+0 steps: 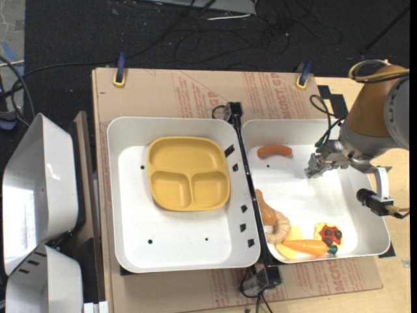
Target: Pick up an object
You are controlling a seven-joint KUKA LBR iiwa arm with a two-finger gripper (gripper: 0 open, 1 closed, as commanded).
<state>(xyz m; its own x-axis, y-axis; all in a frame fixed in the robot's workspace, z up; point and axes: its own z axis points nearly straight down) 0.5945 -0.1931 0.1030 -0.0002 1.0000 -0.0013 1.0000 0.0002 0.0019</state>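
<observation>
Gripper (pixel 317 166) state cannot be told; it is seen low over the right bin (pixel 371 207), near the far wall. Just beside it, to the left, the toy sausage (pixel 274 151) is lying alone. It is judged light, stiff and smooth, best taken across its narrow middle. Open floor is found around it; the carrot (pixel 305 246) and other toys are crowded at the near edge.

Right bin (pixel 365 237) mid floor open. Sausage (pixel 274 151) near back wall; carrot (pixel 305 246), shrimp (pixel 277 223), pizza slice (pixel 329 233) crowd front corner. Yellow plate (pixel 189 173) fills left bin (pixel 130 240) mid.
</observation>
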